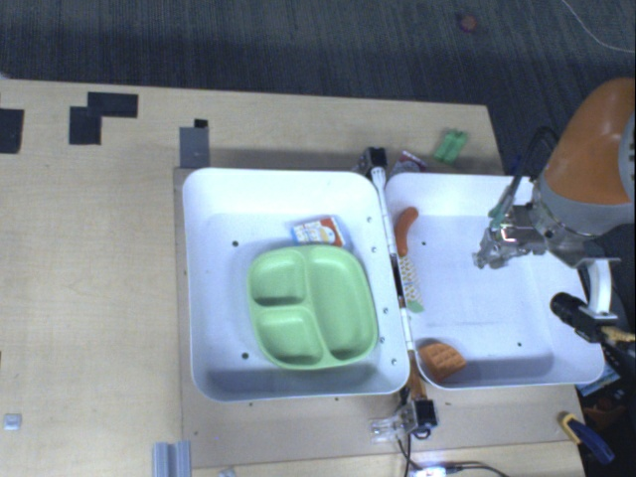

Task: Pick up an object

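Looking at my target: I choose the orange sausage-shaped piece (405, 231), which lies in the right bin (497, 311) close to the wall shared with the left bin (214, 296).
Other candidate: a brown rounded object (441, 358) rests in the near-left corner of the same bin.
Gripper: the gripper (494, 249) hangs over the right bin's middle, well apart from both objects.
Fingers: I cannot tell if they are spread or pressed together; nothing is seen between them.
Advice: I would move it toward the divider, turn the fingers across the piece's narrow width, and descend without touching the wall.
Left bin: a green divided plate (312, 306) and a small card (319, 232).
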You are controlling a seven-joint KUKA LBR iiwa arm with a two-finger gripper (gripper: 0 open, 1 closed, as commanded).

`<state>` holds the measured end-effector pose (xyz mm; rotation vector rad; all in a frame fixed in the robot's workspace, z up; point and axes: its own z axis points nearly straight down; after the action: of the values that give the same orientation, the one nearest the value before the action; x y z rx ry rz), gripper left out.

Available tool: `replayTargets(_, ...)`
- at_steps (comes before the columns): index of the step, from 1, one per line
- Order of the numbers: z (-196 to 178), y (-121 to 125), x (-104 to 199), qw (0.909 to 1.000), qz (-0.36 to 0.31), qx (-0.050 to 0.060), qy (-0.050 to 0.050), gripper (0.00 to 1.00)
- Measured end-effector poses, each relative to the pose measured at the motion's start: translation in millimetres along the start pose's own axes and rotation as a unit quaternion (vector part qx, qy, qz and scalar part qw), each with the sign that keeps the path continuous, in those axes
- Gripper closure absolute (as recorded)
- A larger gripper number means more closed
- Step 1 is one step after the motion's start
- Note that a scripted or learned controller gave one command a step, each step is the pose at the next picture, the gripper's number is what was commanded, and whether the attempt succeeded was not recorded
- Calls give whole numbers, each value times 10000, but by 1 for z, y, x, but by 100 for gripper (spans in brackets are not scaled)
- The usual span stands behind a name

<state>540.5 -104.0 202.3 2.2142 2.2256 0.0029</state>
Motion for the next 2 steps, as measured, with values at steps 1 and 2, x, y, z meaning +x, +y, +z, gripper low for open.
replayTargets(1, -6, -53, 13, 10000, 14, 1, 2, 100)
replayTargets(2, 7, 60, -6, 10000, -1, 1, 2, 100)
